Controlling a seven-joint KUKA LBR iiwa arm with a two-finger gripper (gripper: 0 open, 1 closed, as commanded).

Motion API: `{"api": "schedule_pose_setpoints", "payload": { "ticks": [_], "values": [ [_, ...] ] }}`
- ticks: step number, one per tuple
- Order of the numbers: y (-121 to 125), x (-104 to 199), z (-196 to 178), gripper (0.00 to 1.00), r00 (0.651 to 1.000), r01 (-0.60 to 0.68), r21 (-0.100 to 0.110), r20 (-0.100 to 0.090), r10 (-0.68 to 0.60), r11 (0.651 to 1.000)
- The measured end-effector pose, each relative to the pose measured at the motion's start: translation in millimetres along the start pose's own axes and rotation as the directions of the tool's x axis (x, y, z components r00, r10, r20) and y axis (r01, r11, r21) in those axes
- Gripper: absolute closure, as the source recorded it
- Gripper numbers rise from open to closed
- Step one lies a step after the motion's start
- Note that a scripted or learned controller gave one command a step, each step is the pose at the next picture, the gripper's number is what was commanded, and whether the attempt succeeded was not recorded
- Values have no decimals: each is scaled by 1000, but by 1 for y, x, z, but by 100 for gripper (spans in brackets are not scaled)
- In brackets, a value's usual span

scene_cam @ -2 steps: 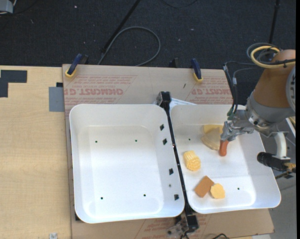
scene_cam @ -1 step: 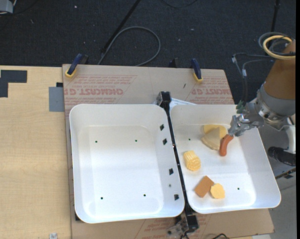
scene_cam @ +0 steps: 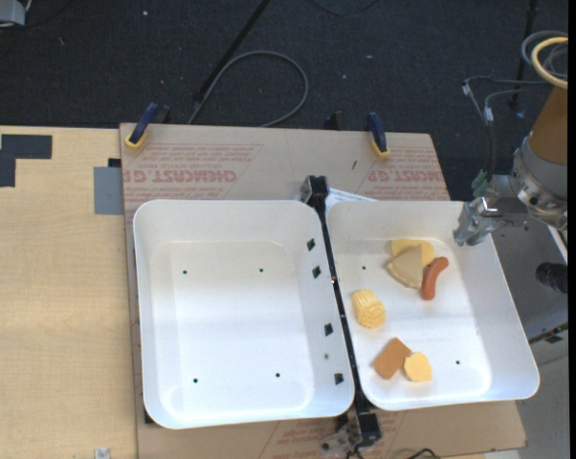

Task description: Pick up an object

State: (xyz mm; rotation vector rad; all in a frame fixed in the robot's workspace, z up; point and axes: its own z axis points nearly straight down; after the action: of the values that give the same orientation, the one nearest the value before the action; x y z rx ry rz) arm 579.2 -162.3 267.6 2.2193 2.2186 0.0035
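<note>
Wooden bench bears two white bins; jaws' state cannot be told.

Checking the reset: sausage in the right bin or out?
In. The sausage lies on the right bin's floor, leaning against the cheese wedge.

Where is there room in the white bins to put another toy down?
The left bin has bare floor from wall to wall. In the right bin, toy food crowds the middle: cheese wedge, sausage, corn, brown cracker, yellow round. Its lower right corner is free.
</note>
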Motion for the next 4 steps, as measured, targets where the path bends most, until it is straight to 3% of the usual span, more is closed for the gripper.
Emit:
{"api": "schedule_pose_setpoints", "payload": {
  "ticks": [2,4],
  "values": [
    [21,109,28,100,1000,5,6,-2,-5,1000],
    [44,213,23,100,1000,4,5,-2,-4,1000]
  ]
}}
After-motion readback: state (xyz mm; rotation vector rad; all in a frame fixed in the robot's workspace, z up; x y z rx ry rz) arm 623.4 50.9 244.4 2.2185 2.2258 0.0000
